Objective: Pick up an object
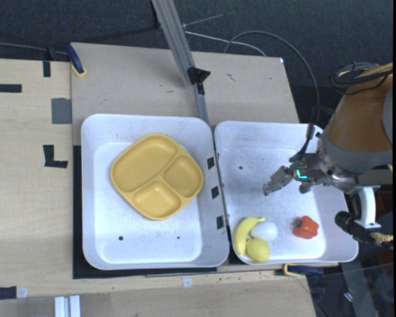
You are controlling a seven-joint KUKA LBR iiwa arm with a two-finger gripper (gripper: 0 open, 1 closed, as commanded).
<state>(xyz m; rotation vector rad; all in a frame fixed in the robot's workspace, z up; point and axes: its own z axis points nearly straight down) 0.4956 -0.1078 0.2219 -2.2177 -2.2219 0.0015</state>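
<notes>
The tabletop (26,144) carries 2 shallow white bins side by side. The left bin (96,177) holds a yellow divided plate (157,176) with 3 compartments, lying flat and turned at an angle, roughly in the bin's middle and slightly toward its far side. The right bin (264,144) holds the small items, all gathered along its near edge: a yellow banana (245,230) curved in the near-left corner, a white egg-shaped object (266,231) touching the banana's inner curve, a yellow lemon-like fruit (257,249) just in front of them against the near wall, and a red pepper-like toy (305,227) set apart to the right of that cluster.

The grey arm with its orange band (356,121) reaches in from the right edge over the right bin. Its end effector (277,182) hangs over the bare middle of the right bin's floor, pointing toward the left, well apart from the banana group and up-left of the red toy. A small teal light shows on the wrist just behind it. I cannot tell how wide it is set; nothing is visible in its grasp.

A grey metal bar (175,35) slants down from the top of the view to the far edge where the 2 bins meet. A thin cable (264,38) loops across the dark floor beyond the tabletop.
</notes>
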